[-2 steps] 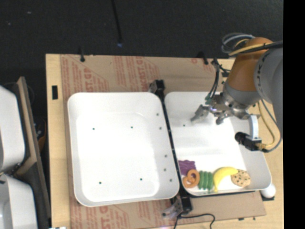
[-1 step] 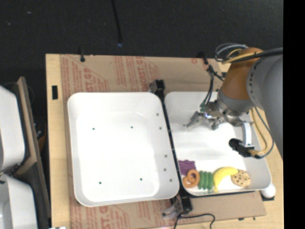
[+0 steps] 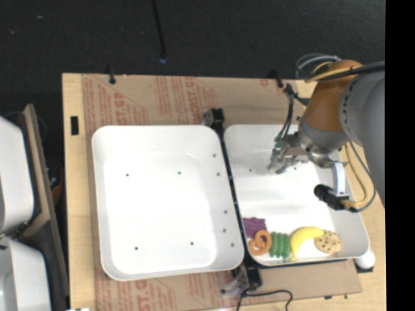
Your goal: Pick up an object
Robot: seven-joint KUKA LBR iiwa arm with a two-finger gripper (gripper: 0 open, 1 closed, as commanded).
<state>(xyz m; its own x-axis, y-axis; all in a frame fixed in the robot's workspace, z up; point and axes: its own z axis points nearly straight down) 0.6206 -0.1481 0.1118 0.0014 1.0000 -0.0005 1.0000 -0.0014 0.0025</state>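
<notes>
Fingers of the grey two-finger gripper [image 3: 280, 165] hang empty over bare floor in the right-hand white bin [image 3: 259, 141], their gap too small to judge; the yellow plastic banana [image 3: 305, 236] lies well apart, along the near wall. Best to travel over it first, then descend straight.

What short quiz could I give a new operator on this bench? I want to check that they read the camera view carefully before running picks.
1. True or false: the yellow toy banana lies in the left shallow white bin.
2. Which item lies nearest the bins' shared divider: (a) the round chocolate-chip cookie, (b) the purple toy piece, (c) the green ribbed toy piece?
3. Fill in: the orange pretzel-shaped ring lies directly beside the ______ ribbed piece.

Key: 1 false, it lies in the right shallow white bin, along its near edge. 2 (b). 3 green. Note that the two-finger gripper hangs over the far part of the right bin, apart from all the toys.
</notes>
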